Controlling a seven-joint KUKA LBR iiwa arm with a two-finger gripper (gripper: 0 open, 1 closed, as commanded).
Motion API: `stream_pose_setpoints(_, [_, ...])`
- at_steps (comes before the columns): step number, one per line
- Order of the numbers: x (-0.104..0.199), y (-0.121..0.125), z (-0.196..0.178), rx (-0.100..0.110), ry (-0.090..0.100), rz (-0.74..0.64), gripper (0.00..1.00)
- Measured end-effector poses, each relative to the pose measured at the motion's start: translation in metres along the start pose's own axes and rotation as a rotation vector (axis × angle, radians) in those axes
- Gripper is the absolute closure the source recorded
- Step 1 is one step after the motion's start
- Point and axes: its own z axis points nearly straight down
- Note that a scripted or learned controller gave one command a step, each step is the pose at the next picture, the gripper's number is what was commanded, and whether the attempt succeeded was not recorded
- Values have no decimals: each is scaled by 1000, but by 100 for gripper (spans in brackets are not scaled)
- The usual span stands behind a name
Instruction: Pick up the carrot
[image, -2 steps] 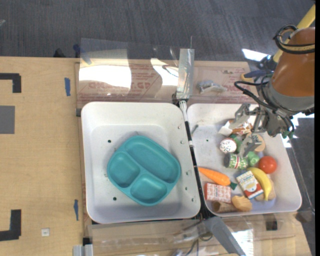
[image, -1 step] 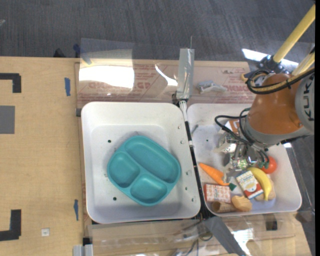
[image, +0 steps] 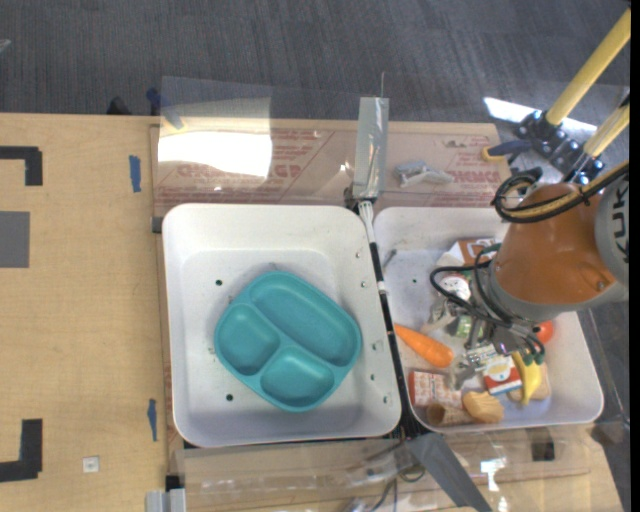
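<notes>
An orange carrot (image: 424, 345) lies in the right bin (image: 410, 270), near its left wall and toward the front. My gripper (image: 482, 345) hangs over the right bin's middle, just to the right of the carrot, below the arm's orange band. The carrot rests on the bin floor, apart from the gripper. The arm's body covers much of the bin's centre and hides whatever lies under it.
The left bin (image: 190, 250) holds a teal divided plate (image: 288, 340). In the right bin, toy foods crowd the front right: a small box (image: 429, 386), a tan piece (image: 484, 405), a yellow banana (image: 530, 382) and a red-and-white carton (image: 502, 374).
</notes>
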Motion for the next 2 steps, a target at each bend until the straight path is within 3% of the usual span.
stream_pose_setpoints(2, [6, 1, 0, 2, 1, -12, 0])
